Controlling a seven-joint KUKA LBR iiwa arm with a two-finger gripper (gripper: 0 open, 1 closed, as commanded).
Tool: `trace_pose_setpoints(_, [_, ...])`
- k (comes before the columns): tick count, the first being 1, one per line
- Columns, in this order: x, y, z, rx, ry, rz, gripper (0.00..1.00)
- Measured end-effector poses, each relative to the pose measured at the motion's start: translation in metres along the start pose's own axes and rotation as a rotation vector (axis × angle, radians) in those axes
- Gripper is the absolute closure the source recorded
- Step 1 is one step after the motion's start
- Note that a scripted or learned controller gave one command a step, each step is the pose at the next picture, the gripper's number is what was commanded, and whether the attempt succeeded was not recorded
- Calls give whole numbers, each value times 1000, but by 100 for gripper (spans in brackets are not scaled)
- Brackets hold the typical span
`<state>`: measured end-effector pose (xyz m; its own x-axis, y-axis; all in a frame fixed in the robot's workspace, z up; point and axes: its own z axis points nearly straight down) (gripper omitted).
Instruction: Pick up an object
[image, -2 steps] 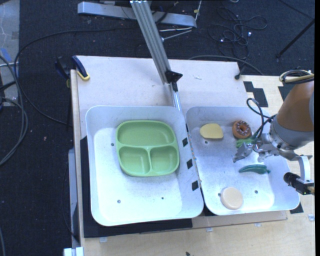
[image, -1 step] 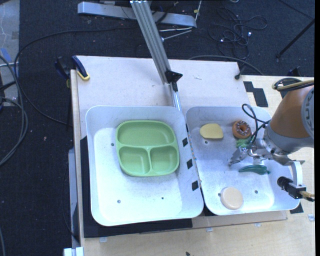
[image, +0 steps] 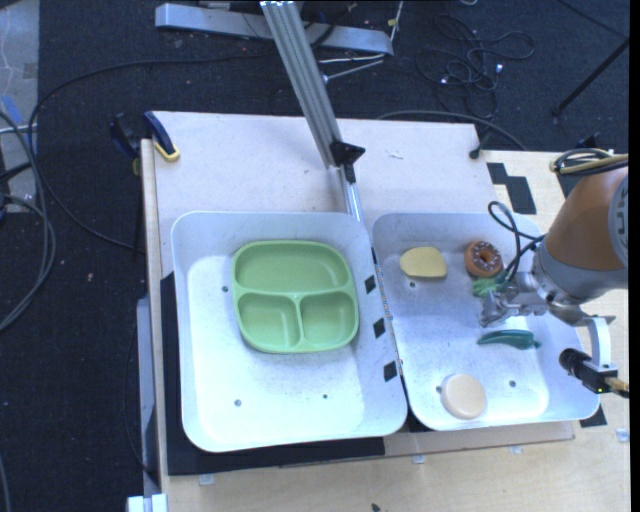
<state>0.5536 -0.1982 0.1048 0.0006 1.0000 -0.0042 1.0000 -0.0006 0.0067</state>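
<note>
The arm (image: 590, 235) reaches in from the right over the right bin (image: 420, 400). Its gripper (image: 497, 310) is low, just above a green object (image: 508, 339); finger state cannot be told. The bin's middle lies open.

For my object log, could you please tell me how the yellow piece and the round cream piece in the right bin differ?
The yellow piece is bright yellow; the cream piece is pale. The yellow piece lies near the bin's far edge, the cream piece near its front edge. The cream piece looks rounder. Both lie loose in the right bin.
</note>
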Motion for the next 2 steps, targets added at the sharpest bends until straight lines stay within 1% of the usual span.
trace_pose_setpoints(1, [3,-9,-51,3,3,0,100])
trace_pose_setpoints(2, [-5,-7,-97,2,2,-1,100])
